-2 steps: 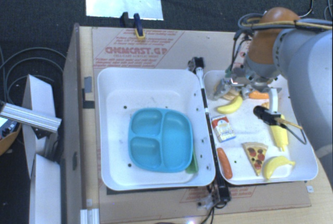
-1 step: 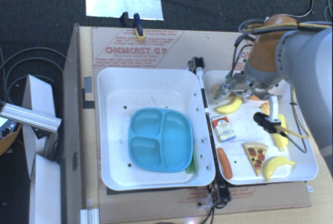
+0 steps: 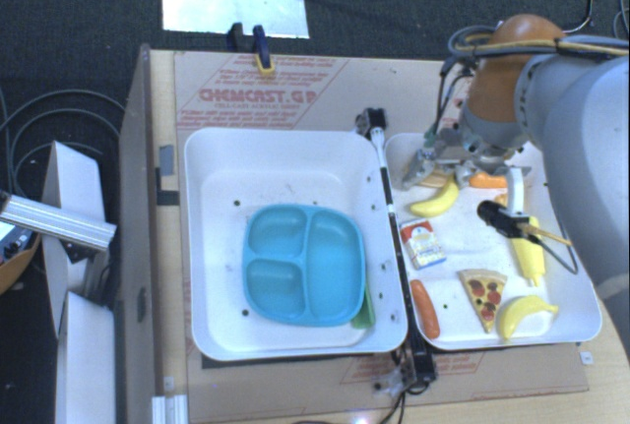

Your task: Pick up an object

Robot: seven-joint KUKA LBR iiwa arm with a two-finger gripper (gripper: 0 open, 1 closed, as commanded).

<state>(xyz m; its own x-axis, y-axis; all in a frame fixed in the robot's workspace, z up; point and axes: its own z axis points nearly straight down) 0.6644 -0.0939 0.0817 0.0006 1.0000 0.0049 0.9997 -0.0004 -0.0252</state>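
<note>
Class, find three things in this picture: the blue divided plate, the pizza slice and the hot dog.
blue divided plate [image 3: 303, 265], camera view, on its centre ridge.
pizza slice [image 3: 483, 294], camera view, on its topping.
hot dog [image 3: 424, 307], camera view, on its middle.

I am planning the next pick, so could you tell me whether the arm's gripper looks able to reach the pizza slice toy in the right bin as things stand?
Probably yes. The triangular pizza slice toy lies flat in the open, apart from the yellow banana and orange sausage, with nothing over it. The gripper is at the same bin's far end.
</note>
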